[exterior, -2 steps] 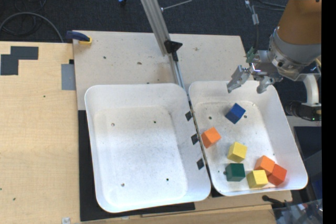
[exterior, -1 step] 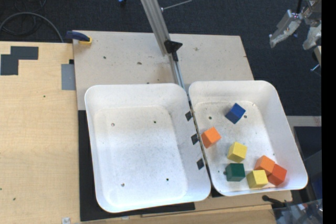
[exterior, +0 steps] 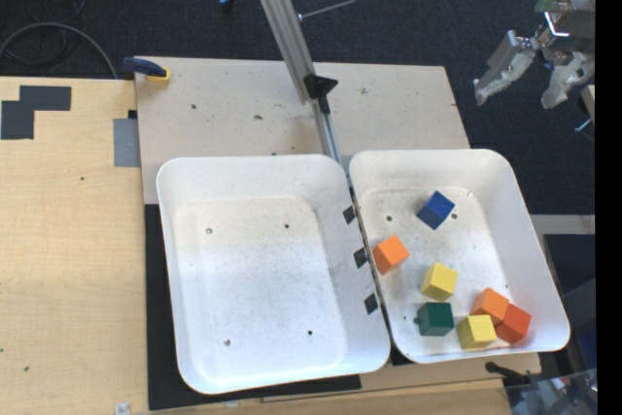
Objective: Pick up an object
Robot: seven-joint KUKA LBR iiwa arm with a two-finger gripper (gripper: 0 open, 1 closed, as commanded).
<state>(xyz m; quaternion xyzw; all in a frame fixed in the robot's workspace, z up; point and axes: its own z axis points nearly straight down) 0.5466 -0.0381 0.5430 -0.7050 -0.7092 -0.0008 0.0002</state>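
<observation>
— So where is the gripper (exterior: 525, 78)?
— Upper right, off the bench, fingers spread apart, holding nothing.
— And the blocks?
— All in the right bin (exterior: 505, 172): blue block (exterior: 436, 209), orange block (exterior: 391, 254), yellow block (exterior: 439, 281), green block (exterior: 435, 318), others clustered nearby.

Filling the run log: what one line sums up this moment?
gripper: open, above bench, off the bins, holds nothing | right bin: blue cube, green cube, others | pick: not begun

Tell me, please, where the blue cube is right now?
The blue cube lies in the right bin, toward its far end, apart from the others; its nearest neighbour is the orange cube by the divider.
</observation>
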